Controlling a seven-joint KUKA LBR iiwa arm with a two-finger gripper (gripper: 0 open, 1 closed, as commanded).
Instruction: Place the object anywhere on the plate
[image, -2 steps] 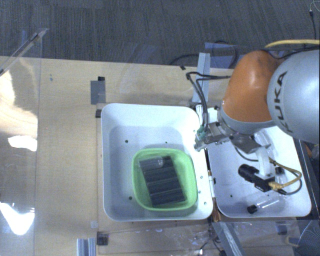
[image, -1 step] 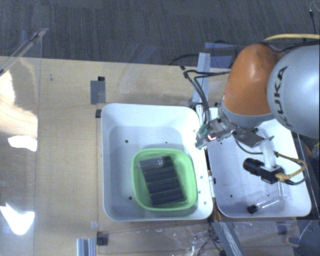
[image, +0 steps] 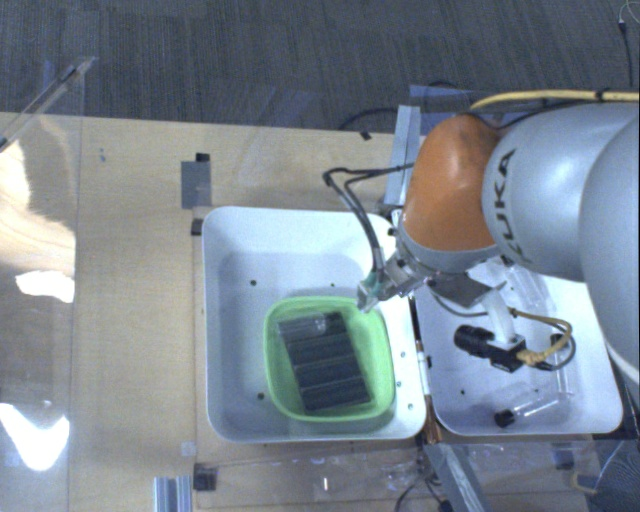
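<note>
Dark ridged object (image: 322, 361) lies flat on green plate (image: 377, 352), in the left bin (image: 232, 300). End effector (image: 374, 293) hovers at plate's upper-right rim; can't tell its opening or whether it holds anything. Judgement: retreat straight up, w/o nudging the rim. Object's long axis runs upper-left to lower-right across plate.

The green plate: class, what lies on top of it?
On the green plate lies a dark ridged object, flat inside the rim. Whatever is beneath that object is covered.
</note>
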